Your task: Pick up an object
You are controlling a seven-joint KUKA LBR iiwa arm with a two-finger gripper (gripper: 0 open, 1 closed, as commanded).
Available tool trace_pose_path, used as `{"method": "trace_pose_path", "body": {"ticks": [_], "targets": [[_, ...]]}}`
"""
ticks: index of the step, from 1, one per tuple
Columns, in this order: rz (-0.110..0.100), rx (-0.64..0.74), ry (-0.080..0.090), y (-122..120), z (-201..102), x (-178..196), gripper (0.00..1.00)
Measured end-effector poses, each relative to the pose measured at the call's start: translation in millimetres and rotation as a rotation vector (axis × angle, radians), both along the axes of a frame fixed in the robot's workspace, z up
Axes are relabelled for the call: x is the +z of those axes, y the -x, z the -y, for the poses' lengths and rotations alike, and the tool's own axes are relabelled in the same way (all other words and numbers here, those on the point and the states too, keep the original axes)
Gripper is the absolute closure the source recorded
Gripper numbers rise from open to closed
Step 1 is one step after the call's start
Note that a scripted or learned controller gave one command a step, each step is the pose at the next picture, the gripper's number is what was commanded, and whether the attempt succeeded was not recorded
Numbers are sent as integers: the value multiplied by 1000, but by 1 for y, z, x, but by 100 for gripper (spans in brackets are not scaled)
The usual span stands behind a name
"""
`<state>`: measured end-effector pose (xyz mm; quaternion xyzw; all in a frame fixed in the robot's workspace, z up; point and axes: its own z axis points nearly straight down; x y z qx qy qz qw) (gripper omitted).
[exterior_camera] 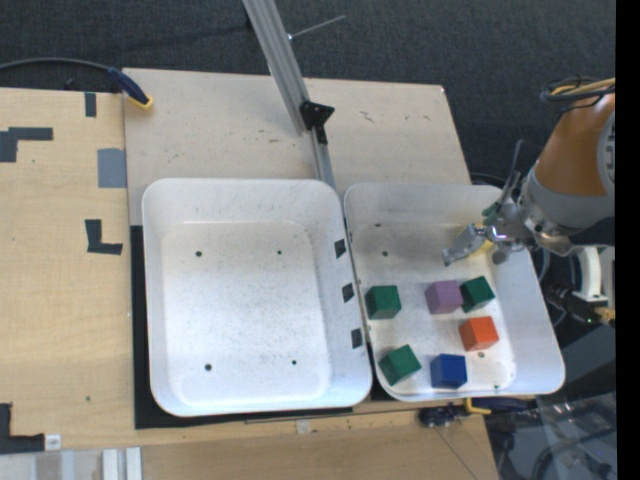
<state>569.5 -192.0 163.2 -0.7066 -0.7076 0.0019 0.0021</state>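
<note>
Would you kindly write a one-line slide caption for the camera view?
KUKA arm's gripper poised over the right bin, above six coloured cubes, nearest the purple cube and a green cube.

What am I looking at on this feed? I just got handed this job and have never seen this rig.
One fixed camera looks down at a slant on a bench with two shallow white bins. The grey and orange thing entering from the right is a robot arm; its gripper hangs over the right bin with nothing visibly held. In that bin lie six small blocks: three green blocks, a purple block, an orange block and a blue block. The left bin sits beside it.
</note>
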Motion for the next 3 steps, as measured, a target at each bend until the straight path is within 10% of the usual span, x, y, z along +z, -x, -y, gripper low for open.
{"method": "trace_pose_path", "body": {"ticks": [1, 2, 3], "targets": [[-2, 0, -1, 5, -2, -65, 0], [3, 2, 0, 3, -2, -51, 100], [11, 0, 2, 5, -6, 12, 100]]}}
